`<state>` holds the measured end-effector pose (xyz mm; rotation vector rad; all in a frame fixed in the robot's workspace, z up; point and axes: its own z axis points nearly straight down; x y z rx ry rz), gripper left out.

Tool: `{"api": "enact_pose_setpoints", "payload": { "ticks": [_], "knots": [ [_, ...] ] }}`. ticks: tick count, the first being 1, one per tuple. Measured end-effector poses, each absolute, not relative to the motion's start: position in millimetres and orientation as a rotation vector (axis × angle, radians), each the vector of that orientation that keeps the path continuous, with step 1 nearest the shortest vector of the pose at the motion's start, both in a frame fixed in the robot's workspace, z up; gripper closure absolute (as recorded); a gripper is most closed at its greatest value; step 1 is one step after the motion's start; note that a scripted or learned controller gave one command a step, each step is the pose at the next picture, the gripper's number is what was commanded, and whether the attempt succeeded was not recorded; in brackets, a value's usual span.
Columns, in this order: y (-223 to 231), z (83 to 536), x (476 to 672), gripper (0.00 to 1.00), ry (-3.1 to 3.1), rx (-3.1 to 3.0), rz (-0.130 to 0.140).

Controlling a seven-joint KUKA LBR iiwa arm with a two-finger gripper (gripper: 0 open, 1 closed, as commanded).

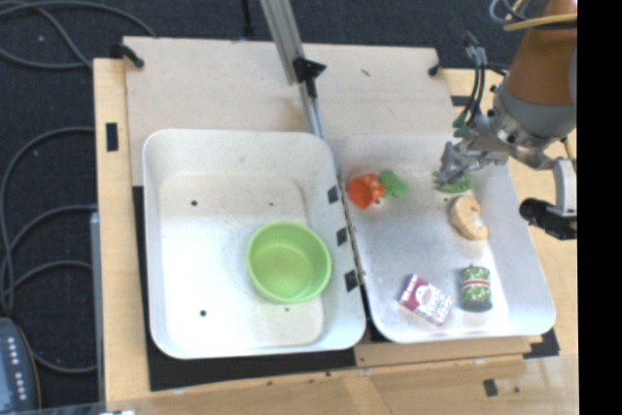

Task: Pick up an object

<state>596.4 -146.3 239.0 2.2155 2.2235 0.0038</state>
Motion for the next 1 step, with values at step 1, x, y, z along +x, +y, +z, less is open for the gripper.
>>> {"api": "enact_pose_setpoints", "payload": {
  "ticks": [1],
  "knots": [
    [-96.8, 233.5, 570.4, 1.0, 2.226, 2.216, -0.001]
  ]
}}
